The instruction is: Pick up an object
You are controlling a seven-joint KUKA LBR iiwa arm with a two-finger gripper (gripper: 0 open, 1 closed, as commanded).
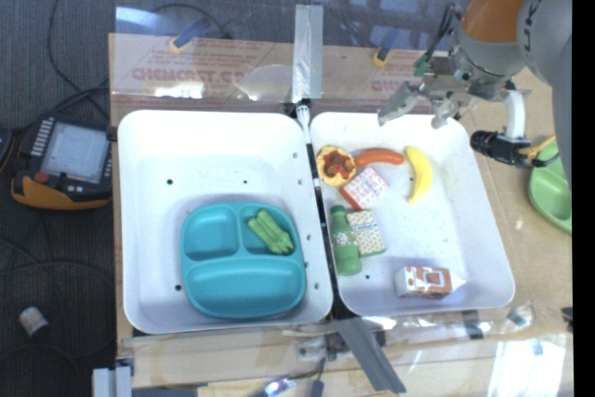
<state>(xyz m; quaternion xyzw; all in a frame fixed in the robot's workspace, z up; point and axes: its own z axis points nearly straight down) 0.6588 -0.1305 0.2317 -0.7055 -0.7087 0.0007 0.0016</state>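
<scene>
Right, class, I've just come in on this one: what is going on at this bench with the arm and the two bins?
A robot arm reaches in from the right, its gripper hanging open over the far edge of the right bin, holding nothing. In that bin lie a banana, a hot dog, a small pizza, two snack packets, a green bottle and a small carton. The left bin holds a blue divided tray with green beans. Nothing is picked up yet.

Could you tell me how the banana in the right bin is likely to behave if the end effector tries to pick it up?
The banana looks like a smooth toy, so probably light and rigid, perhaps slippery. Its curved shape may let it pivot or rock if pinched off-centre. It lies apart from the sausage, leaving some room around it.
</scene>
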